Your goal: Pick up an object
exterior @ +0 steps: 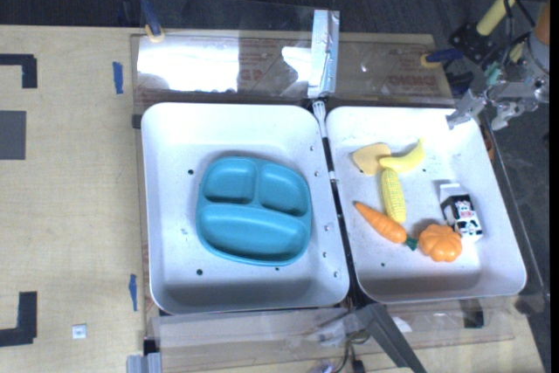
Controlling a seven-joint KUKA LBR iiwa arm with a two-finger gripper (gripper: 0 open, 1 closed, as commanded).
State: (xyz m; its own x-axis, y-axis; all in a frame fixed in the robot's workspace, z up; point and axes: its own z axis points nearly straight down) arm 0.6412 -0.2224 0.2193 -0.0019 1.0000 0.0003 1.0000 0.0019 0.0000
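The left bin [166, 135] holds a blue divided plate [254, 210], lying flat near its middle. The right bin [498, 188] holds the pickable things, clustered in its centre: a yellow wedge [369, 158] touching a banana [406, 156], below them a corn cob [394, 195], a carrot [381, 222], an orange pumpkin [439, 243] and a small black-and-white toy [462, 215].

The corn's long axis runs nearly up and down in the view. The carrot lies slanted, its thin tip up-left and its thick end down-right beside the pumpkin. The banana curves from lower left to upper right.

The pincer [502, 92] sits at the right bin's far right corner, well apart from the food; whether it is apart or together I cannot tell.

The risk is crowding, in my judgement. Corn and carrot touch or nearly so, and the carrot meets the pumpkin, so a descent there could pinch two things or nudge one aside. A grip along a long axis instead of across it would likely slip.
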